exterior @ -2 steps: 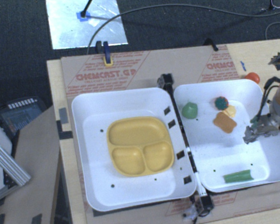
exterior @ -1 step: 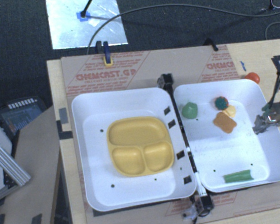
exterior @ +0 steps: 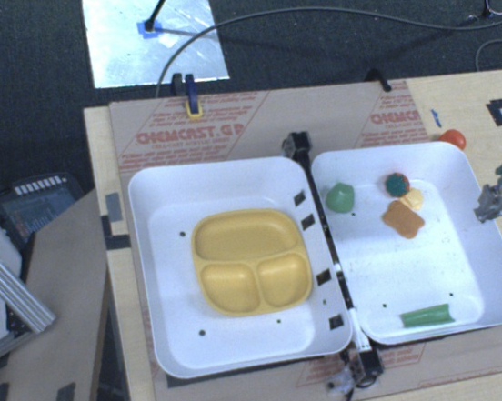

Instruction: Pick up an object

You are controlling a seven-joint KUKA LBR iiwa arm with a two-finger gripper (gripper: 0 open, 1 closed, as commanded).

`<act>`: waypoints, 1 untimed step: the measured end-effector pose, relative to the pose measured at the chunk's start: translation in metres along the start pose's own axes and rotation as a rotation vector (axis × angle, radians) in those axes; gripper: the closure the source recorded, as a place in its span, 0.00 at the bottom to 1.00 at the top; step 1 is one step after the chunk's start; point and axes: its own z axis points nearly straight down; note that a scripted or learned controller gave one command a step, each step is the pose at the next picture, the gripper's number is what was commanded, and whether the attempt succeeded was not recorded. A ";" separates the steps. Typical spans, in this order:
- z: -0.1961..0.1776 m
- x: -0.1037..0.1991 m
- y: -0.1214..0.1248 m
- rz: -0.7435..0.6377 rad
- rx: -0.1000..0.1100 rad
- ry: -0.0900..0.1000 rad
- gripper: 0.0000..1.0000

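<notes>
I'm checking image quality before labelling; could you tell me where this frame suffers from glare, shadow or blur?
In the camera view, light is even and soft, with faint shadows inside the bins; the silver sheet on the dark floor glares brightest; the left bin rim runs near white; the gripper at the right edge looks blurred, so its fingers are unreadable; the yellow tray is sharp.

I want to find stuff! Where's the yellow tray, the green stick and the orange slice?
yellow tray (exterior: 204,247): camera view, its top rim.
green stick (exterior: 426,315): camera view, its middle.
orange slice (exterior: 403,219): camera view, its middle.
</notes>
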 end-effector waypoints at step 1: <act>-0.003 0.051 0.029 -0.006 0.004 0.005 1.00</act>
